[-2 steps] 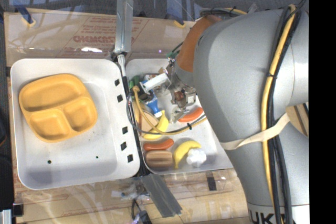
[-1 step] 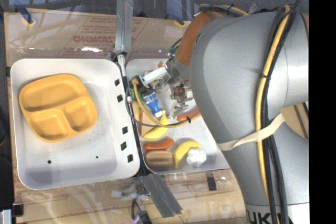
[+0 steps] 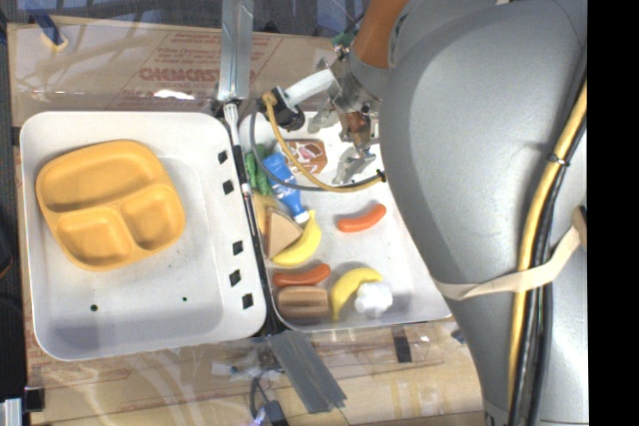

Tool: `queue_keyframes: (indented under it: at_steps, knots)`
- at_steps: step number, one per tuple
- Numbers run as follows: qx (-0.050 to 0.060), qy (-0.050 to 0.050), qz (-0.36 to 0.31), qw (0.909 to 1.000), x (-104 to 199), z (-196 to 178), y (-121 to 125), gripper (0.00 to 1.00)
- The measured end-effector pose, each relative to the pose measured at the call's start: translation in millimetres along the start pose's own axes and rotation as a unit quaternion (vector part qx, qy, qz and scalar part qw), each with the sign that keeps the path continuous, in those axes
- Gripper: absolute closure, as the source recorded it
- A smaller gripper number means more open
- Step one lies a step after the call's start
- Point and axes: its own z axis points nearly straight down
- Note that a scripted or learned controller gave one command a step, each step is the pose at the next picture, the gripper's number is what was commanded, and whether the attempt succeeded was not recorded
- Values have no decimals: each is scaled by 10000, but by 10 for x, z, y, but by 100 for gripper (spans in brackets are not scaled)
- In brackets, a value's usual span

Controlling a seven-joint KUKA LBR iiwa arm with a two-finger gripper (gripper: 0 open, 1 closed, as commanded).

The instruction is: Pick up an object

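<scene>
I see the gripper [image 3: 351,143] low in the right bin [image 3: 404,244], at its far end, with the grey arm [image 3: 479,115] looming over that side. Its two fingers stand apart and nothing sits between them, so I judge the pick not yet made. Taking the orange sausage [image 3: 360,218] as my landmark: it lies just nearer the camera than the fingertips, apart from them. Left of it lie a blue packet [image 3: 287,190] and a banana [image 3: 303,245]; nearer still lie a second sausage [image 3: 301,274], a brown block [image 3: 302,303] and another banana [image 3: 351,286]. Far left of it, the yellow tray [image 3: 108,203] rests in the left bin [image 3: 130,314]. Closing and lifting remain.
</scene>
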Motion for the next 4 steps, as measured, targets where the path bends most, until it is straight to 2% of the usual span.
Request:
queue_keyframes:
  at_steps: [1,2,3,4]
  knots:
    - [17,-82,5,10000,-285,347,108,0]
    - [10,-44,5,10000,98,53,-28,0]
    - [24,-101,10,9999,-274,695,114,0]
    - [25,-95,0,10000,-378,1087,114,0]
